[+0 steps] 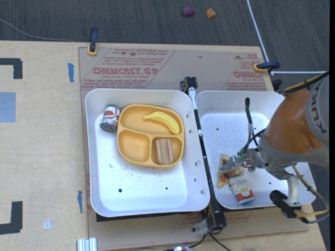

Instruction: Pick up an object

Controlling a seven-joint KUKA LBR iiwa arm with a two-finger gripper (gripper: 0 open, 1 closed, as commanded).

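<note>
1. Small carton (241, 188) is seen lying in the right bin (293, 114), near its front edge.
2. Gripper (234, 164) is positioned just above it; finger state cannot be told.

Right bin (225, 109) back open; carton (241, 188), wrappers (227, 164) crowd front-left

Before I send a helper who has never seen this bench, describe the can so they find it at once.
Start at the left white bin, which holds a yellow divided plate. The can lies just outside the plate's upper left edge, near the bin's left wall. It is small, red and silver, the one thing in that bin that is off the plate.
</note>
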